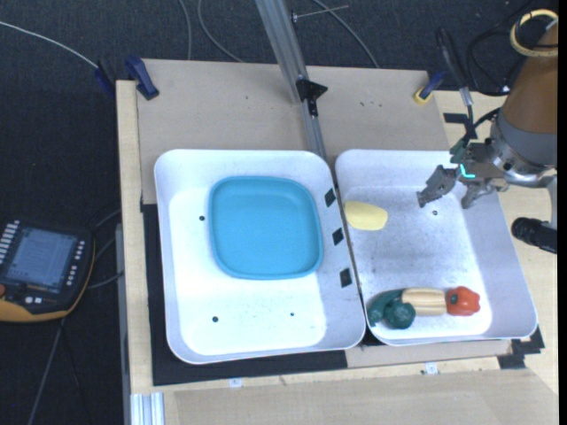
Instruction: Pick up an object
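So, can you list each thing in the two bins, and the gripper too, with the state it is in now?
Gripper: open, holding nothing, above the right bin.
Blue tray: lying flat in the left bin.
Yellow piece: lying loose by the right bin's left wall.
Green piece, tan piece, red piece: lying in a row at the right bin's near edge.

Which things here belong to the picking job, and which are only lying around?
Belong to the job:
- gripper, open, above the right bin
- yellow object
- green object
- tan piece
- red object

Only lying around:
- blue plate in the left bin
- handheld controller
- blue clamp
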{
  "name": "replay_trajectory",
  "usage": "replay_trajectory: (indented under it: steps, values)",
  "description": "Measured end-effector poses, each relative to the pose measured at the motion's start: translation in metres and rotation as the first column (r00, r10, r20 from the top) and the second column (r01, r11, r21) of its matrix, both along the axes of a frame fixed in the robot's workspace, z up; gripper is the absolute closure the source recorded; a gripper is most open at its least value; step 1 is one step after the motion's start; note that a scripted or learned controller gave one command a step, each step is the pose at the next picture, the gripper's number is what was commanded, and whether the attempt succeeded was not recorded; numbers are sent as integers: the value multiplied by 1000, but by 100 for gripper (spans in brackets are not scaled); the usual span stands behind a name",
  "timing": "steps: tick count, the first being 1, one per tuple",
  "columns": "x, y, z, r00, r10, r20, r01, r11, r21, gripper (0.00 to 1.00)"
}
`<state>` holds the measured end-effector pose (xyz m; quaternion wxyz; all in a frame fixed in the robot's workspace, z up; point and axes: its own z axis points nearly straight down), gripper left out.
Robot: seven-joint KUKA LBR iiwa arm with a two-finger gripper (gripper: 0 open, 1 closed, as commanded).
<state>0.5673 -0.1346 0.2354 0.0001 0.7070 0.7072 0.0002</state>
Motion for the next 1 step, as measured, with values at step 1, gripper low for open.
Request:
replay_trajectory:
  steps: [1]
  values:
    - [0,0,0,1000,0,0,0,1000,0,0]
